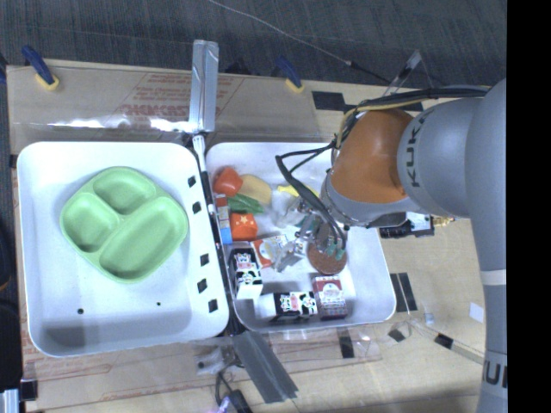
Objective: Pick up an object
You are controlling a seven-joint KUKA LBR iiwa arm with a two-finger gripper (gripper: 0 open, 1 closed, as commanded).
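Observation:
My gripper (303,241) hangs low in the right bin (379,269), under the grey and orange wrist. It sits among several small toy foods. A brown round piece (328,259) lies right beside it, and a pale wrapped item (272,249) sits to its left. A red tomato (227,181), a yellow piece (256,188), a green pepper (246,203) and an orange-red piece (244,225) lie along the bin's left side. Two cow-print cartons (247,268) (295,303) and a red box (331,296) sit near the front wall. Nothing is visibly held.
The left bin (52,317) holds a green divided plate (125,221). A metal bar (204,84) stands upright at the divider between the bins. Blue clamps (40,67) (289,73) pin the cardboard at the back.

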